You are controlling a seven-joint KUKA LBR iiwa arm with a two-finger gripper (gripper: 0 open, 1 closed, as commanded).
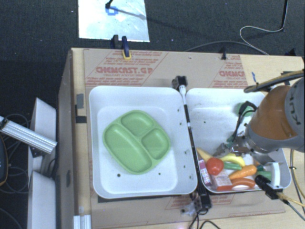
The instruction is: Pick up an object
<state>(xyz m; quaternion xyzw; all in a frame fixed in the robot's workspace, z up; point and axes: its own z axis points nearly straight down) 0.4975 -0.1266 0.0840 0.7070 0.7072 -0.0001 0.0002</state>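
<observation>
Toy food lies heaped in the near corner of the right bin: a red tomato, an orange carrot, a yellow banana, a green piece and a pink packet. My gripper reaches down from the right, below the arm's orange band. It sits low over the back edge of the heap, right by the yellow and green pieces. The arm's body hides the right part of the heap.
The left bin holds a green divided plate. A black divider rail runs between the bins. Something small and green sits at the far side of the right bin by the arm. Cardboard lines the bench behind.
</observation>
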